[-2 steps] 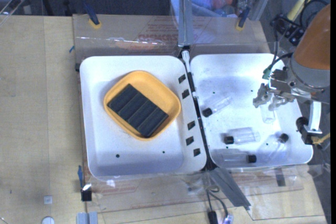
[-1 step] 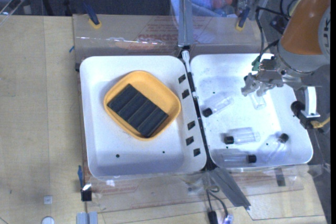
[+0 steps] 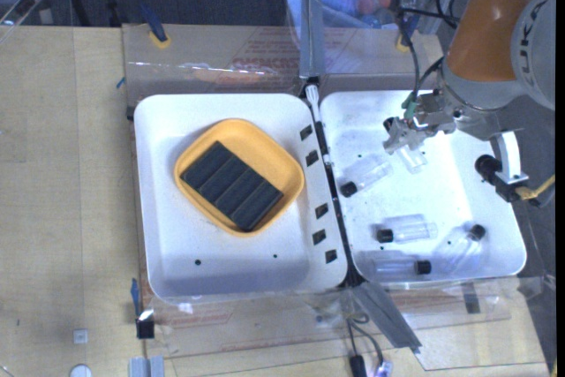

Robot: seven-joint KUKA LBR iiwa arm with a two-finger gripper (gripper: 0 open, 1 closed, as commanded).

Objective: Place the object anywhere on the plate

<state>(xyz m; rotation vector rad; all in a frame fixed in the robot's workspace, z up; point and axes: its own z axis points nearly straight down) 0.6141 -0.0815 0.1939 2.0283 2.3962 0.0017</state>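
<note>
The pincer (image 3: 408,135) hovers over the right bin (image 3: 494,265); whether it grips anything, I cannot tell

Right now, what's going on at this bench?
The KUKA arm has its gripper over the upper part of the right bin, where several clear vials with dark caps lie scattered. Nothing is visibly held in it. The yellow plate sits in the left bin with a dark ribbed pad on it; no vial is on the plate.
</note>
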